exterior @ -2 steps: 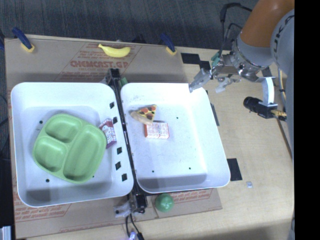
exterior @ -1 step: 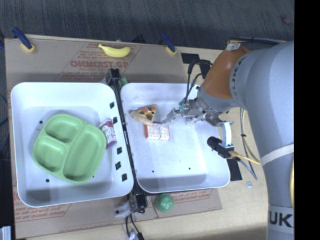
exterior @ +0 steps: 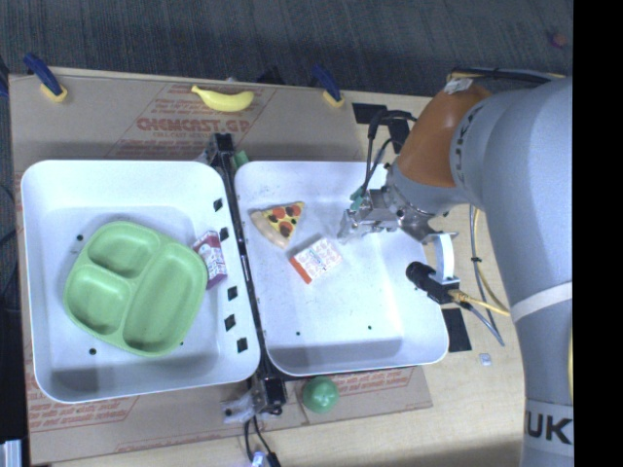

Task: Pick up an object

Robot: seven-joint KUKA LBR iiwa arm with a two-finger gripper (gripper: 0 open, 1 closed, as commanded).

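My gripper [exterior: 362, 224] hangs right of centre over the smooth white right bin [exterior: 389, 343]; whether it is wide or narrow, I cannot tell. Left of it lie a triangular pizza slice [exterior: 278, 222] and a flat red-and-white packet [exterior: 316, 259].

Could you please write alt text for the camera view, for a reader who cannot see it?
A grey robot arm reaches from the right over the right bin, its gripper above the bin floor near a pizza slice toy and a small red-and-white packet. The left bin holds a green divided plate.

arm [exterior: 487, 154] over right bin [exterior: 389, 343], pizza slice [exterior: 279, 221] inside
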